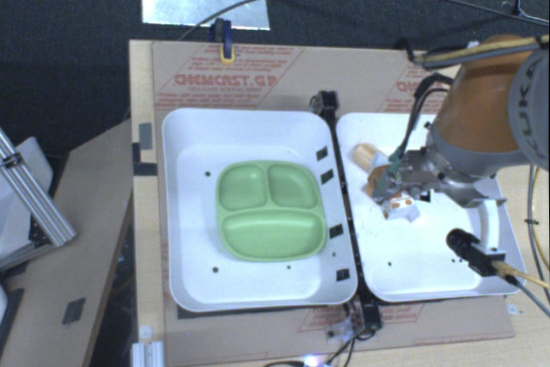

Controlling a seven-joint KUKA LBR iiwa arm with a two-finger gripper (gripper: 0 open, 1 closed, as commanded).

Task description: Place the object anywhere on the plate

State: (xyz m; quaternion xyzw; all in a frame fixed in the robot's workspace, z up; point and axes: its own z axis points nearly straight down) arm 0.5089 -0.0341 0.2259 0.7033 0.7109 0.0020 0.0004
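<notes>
A small tan object [367,155] lies in the right bin [430,271], just right of the divider from the green plate [271,211] in the left bin [193,185]. The gripper [394,193] sits beside it; whether it grips anything I cannot tell.

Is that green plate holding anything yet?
No. The green plate in the left bin shows three bare compartments; the gripper works over the right bin.

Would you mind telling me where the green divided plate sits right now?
The green divided plate lies flat in the middle of the left white bin, across the central divider from the right white bin, where the gripper is working.
</notes>
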